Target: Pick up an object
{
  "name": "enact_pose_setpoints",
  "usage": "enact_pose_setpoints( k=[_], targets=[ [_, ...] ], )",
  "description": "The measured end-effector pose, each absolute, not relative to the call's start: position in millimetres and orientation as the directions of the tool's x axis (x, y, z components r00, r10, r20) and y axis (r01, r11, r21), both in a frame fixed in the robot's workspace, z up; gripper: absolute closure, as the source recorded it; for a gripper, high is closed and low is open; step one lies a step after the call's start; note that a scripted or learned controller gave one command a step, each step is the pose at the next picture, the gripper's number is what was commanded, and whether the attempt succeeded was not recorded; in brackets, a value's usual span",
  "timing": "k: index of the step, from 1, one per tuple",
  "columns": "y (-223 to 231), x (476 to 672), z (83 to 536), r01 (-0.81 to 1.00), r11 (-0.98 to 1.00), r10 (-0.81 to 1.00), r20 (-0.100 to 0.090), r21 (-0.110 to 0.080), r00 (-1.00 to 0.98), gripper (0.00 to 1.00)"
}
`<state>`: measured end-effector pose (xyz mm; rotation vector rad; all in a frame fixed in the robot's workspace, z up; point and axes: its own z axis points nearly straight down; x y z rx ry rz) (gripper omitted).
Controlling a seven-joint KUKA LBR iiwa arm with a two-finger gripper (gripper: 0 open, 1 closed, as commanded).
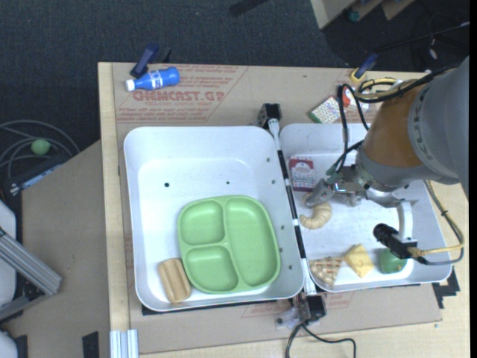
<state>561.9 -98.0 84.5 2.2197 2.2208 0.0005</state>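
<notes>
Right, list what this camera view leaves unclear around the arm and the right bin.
- Gripper: small and dark above the croissant; whether it touches or grips it cannot be told.
- Right bin: the arm's grey and orange body covers its far right part.
- Red and white packet: print too small to read.
- Green object: partly hidden by a black cable fitting; its kind is unclear.

Green plate point(227, 243), tan croissant point(316, 216)

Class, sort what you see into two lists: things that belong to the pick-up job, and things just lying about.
Job: gripper; croissant; red packet; yellow wedge; green ball; right bin.

Lying about: green plate; tan block; blue bottle; left bin.
</notes>
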Motion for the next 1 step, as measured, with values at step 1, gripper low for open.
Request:
enact_pose_setpoints(
  k=[1],
  targets=[
    [-111.4,666.9,87.1,1.000,0.002,1.000,-0.001,0.001,-0.002,0.00]
  ],
)
